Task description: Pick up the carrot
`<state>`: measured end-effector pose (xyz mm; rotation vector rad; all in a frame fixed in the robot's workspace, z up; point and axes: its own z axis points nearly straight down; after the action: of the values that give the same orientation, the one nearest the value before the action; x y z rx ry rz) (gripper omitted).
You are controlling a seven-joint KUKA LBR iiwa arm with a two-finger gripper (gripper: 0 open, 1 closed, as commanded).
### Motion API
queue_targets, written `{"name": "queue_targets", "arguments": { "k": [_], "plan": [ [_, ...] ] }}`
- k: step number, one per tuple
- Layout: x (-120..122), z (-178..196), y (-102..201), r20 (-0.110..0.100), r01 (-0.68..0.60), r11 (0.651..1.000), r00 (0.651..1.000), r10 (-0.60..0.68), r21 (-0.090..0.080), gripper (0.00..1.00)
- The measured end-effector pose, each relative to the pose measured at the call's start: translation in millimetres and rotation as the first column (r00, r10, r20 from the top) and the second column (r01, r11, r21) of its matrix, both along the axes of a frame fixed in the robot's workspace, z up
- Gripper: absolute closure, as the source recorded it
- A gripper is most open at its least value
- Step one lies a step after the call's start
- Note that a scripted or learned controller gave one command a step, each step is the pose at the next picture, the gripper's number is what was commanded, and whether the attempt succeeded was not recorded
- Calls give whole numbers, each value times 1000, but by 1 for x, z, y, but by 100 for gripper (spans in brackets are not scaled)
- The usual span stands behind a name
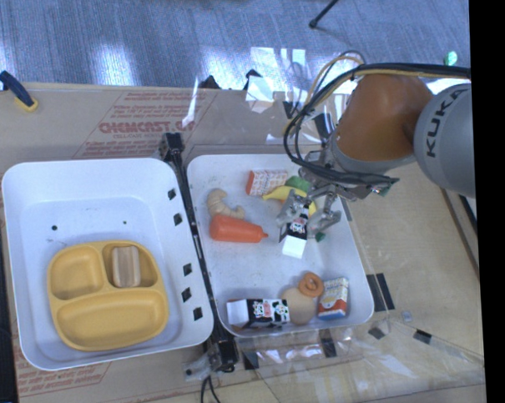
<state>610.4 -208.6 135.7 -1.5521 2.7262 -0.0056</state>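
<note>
Carrot: the orange carrot [235, 230] lies on its side on the floor of the right bin [353, 259], toward that bin's left wall and a little above its middle, thick end to the left, tip pointing right. Nothing grips it.

Nearest neighbour: a tan, knobbly piece of toy food [222, 204] sits just above the carrot, close to touching it.

Gripper: the gripper [310, 212] hangs over the upper right part of the right bin, well to the right of the carrot and apart from it.

Fingers: they straddle a small black-and-white carton [295, 235]; whether they clamp it or only stand beside it, I cannot tell.

Around the gripper: an orange-and-white packet [264, 181] lies near the bin's far wall, with a yellow piece [279, 192] and a green piece [297, 184] beside it, partly under the wrist.

Near edge of the right bin: a black-and-white milk carton [259, 312] lies on its side, then a beige round item [297, 307], a small doughnut [310, 284] and a red-and-white carton [334, 297], in a row from left to right.

Left bin: the left bin [85, 183] holds a yellow divided tray [107, 311] near its front edge; a tan block [125, 266] rests in the tray's upper right compartment.

Arm: the grey arm [450, 138] with its orange band [379, 116] reaches in from the bench's right side, cables looping above the wrist.

Bench: the bench [107, 123] carries both bins side by side.
</note>
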Motion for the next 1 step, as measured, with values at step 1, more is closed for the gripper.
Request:
{"name": "queue_targets", "arguments": {
  "k": [1],
  "plan": [
    [-51, 44, 92, -2, -184, 983, 983, 184, 3, 100]
  ]
}}
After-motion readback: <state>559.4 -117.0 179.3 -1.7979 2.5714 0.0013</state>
